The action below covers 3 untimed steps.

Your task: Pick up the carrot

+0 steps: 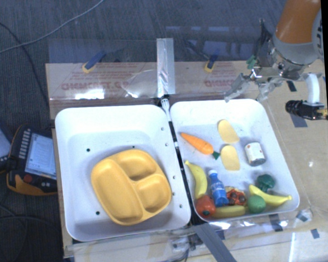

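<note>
The carrot (197, 142) lies in the right bin (271, 127), toward its ten o'clock corner, unobstructed. The hand (249, 84) hovers beyond the bin's twelve o'clock rim, fingers spread wide, empty, small and indistinct.

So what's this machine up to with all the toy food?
It is meant to pick up the carrot, which lies untouched near the left wall of the right bin, among bananas, a small bottle and other toy food. The arm's gripper hovers over the bin's far edge, up and to the right of the carrot, with nothing in it. The left bin holds a yellow divided tray.
</note>
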Tool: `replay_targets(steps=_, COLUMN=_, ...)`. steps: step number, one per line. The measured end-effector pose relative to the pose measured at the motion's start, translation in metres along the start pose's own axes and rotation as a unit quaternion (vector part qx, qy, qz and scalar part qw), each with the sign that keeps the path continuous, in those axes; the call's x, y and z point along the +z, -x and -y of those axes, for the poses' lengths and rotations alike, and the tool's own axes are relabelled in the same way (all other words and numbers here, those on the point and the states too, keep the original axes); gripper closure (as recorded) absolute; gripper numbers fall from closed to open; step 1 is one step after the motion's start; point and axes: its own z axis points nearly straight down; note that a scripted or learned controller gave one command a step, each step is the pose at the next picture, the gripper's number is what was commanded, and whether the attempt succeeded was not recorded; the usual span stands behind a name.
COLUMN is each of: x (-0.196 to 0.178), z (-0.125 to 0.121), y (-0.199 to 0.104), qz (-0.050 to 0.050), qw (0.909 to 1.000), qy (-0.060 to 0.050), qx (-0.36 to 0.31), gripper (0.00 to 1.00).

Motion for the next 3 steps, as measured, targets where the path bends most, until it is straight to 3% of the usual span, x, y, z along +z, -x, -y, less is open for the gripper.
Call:
replay_targets(steps=1, x=0.059, z=0.038, y=-0.073, qz=0.0, qw=0.9995, qy=-0.001, qx=0.031, gripper=0.0)
replay_targets(steps=2, x=0.181, z=0.022, y=-0.05, qz=0.001, qw=0.9999, qy=0.0, qx=-0.01, gripper=0.0)
replay_targets(steps=3, x=0.173, z=0.023, y=-0.051, qz=-0.001, qw=0.9999, qy=-0.001, qx=-0.01, gripper=1.0)
